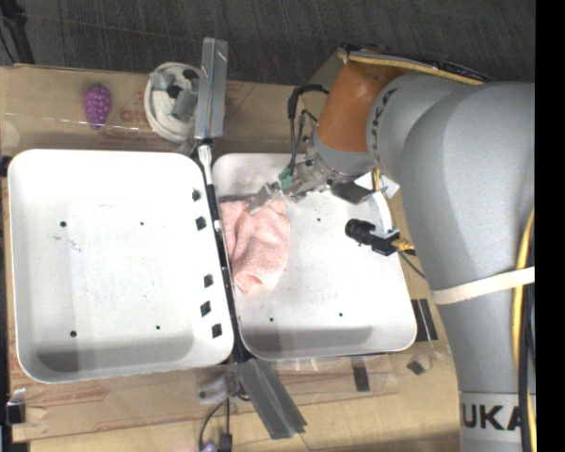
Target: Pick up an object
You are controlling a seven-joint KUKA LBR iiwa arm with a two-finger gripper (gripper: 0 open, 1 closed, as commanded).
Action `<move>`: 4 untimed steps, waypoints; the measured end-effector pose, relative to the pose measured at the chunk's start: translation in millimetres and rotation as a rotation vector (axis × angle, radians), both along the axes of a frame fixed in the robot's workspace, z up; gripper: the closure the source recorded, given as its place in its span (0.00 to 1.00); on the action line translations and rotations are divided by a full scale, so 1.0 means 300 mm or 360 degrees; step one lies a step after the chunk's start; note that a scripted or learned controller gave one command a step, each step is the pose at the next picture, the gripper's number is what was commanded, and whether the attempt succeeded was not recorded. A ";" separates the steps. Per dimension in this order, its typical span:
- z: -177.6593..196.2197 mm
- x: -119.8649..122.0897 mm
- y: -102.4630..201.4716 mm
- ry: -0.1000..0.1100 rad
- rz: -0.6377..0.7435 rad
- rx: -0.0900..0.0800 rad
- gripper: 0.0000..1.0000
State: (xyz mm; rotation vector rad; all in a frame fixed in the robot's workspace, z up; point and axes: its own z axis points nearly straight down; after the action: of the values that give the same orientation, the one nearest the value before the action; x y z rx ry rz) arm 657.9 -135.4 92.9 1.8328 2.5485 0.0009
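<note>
A crumpled pink cloth (257, 243) lies in the right bin (358, 299), against its left wall. My gripper (271, 193) reaches in from the right and sits low over the cloth's upper edge, near the bin's back left corner. The grey arm with its orange band (350, 106) hangs over the back right of that bin and hides part of its floor.
The left bin (104, 252) stands beside the right one, with a grey divider rail (212, 224) between them. On the bench behind the left bin lie a small purple object (97, 104) and a white coiled thing (172, 102).
</note>
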 end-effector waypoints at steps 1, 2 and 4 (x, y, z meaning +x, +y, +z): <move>-0.005 -0.236 -0.017 0.0010 -0.0086 0.0002 0.00; -0.006 -0.211 0.114 0.0011 0.0024 0.0002 0.00; 0.023 -0.211 0.111 0.0015 0.0027 0.0001 0.00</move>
State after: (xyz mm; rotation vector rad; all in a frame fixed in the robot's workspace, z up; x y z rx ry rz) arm 594.6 -102.3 99.7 1.8156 2.5706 -0.0069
